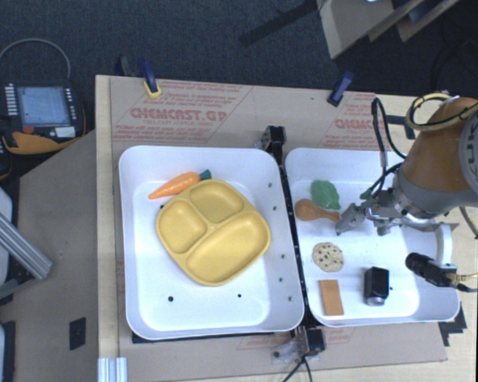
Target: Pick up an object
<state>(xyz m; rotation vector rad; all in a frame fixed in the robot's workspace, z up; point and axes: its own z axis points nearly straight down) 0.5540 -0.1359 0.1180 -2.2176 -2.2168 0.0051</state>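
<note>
At the lower edge of the right-hand white plastic bin [352, 314] lie a flat tan rectangular wafer [330, 297] and, to its right, a small black block-shaped object [376, 284]; just above the wafer sits a round speckled cookie [327, 257]. Any of these could serve as the object to pick up, and all lie apart from one another on the bin floor. Further up the frame, a brown wooden-looking spoon-shaped piece [314, 211] touches a green leaf-like toy [326, 194] at the bin's upper left. The grey arm with its orange band enters from the right of the frame, and its hand [354, 220] hangs low just right of the spoon piece, holding nothing that can be seen; whether it is wide or narrow cannot be told from this slant. A clean pick probably calls for centring over one isolated item, such as the cookie, rather than the touching spoon and leaf. In the left-hand bin [135, 245] rest a yellow three-compartment plastic plate [213, 232] and an orange toy carrot [173, 185] by its upper-left rim, on the cardboard-covered bench [226, 107].
</note>
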